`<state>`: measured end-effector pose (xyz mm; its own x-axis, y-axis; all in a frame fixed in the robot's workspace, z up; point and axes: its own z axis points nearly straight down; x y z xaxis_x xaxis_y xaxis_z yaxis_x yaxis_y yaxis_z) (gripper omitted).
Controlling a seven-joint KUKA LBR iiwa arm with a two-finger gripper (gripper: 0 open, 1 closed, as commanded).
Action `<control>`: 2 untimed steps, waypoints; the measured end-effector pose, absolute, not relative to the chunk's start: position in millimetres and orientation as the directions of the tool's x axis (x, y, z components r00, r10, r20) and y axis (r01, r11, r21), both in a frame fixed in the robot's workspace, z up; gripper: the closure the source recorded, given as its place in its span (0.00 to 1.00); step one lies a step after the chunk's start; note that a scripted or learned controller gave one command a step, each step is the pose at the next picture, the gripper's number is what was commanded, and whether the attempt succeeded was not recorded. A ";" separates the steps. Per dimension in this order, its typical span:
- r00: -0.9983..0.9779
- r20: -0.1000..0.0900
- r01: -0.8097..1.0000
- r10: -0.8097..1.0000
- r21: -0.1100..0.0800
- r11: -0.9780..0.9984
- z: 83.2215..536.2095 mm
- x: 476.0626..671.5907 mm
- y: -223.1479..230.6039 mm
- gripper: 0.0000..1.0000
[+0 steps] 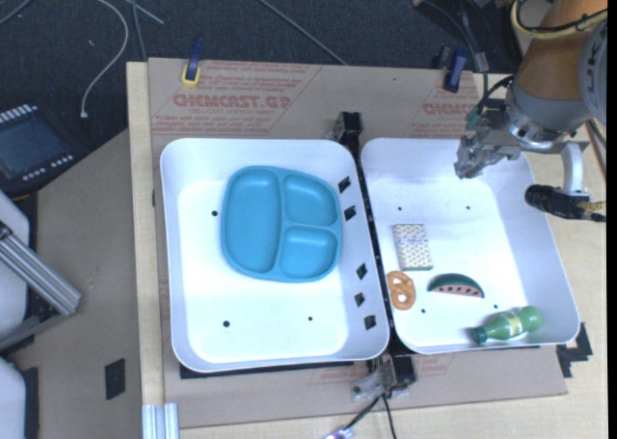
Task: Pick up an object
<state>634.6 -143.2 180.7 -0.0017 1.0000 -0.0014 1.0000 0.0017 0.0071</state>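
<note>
The green bottle (507,324), the largest of the loose things in the right bin (540,234), is seen lying on its side near that bin's front right corner, its long axis running roughly left to right with a slight tilt. It is set well apart from the pincer (472,163), which hangs over the bin's far edge; a reach toward the front of the desk (289,80) would be called for, with the fingers best turned across the bottle's length. A patterned card (413,245) is found nearer, just in front of the pincer and toward the bin's middle. A watermelon slice (456,286) lies between card and bottle, and a small pretzel (401,288) by the left wall. The bottle is green with a paler cap end. Whether the pincer is released or clenched cannot be told, since it is small and seemingly seen from above.
</note>
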 end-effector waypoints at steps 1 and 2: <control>-0.001 -0.002 1.000 1.000 0.008 0.001 244.6 635.7 -149.6 1.00; -0.001 -0.001 1.000 1.000 0.004 0.001 266.0 636.5 -149.7 1.00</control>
